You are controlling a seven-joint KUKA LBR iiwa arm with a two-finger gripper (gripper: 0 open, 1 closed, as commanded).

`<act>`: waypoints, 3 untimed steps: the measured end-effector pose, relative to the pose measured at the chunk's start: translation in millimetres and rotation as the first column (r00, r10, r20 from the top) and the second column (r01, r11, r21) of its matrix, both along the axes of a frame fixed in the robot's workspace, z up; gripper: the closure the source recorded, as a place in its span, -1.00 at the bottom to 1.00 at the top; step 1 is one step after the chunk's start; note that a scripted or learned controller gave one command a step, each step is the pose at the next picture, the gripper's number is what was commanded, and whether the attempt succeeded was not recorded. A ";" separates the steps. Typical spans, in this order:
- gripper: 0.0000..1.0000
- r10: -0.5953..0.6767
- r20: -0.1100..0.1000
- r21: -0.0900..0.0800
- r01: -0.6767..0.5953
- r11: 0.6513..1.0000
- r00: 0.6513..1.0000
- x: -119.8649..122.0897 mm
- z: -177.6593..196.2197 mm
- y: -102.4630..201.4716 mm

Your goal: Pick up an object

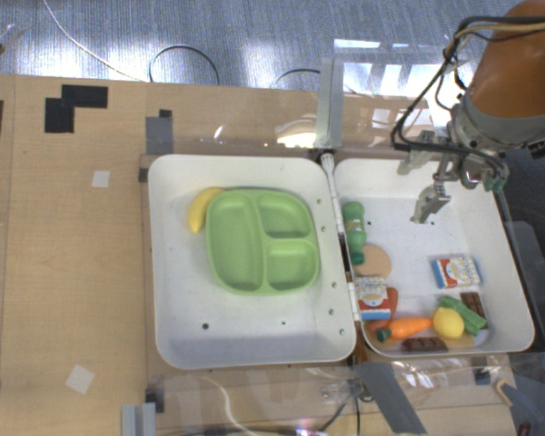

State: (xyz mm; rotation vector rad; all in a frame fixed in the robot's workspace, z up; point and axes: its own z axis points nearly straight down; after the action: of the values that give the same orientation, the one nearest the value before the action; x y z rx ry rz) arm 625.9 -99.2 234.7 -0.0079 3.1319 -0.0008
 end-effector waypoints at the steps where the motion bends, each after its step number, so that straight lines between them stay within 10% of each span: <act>1: -1.00 0.062 0.003 -0.001 -0.062 0.998 0.998 33.9 -131.9 7.4; 2: 1.00 0.068 0.014 -0.003 -0.068 0.998 0.998 37.3 -118.2 9.0; 3: 1.00 0.183 0.007 -0.002 -0.183 0.983 0.983 27.7 -44.1 46.2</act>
State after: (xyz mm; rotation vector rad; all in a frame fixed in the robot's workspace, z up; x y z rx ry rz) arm 653.6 -53.0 190.6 -0.2950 3.1107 -0.0013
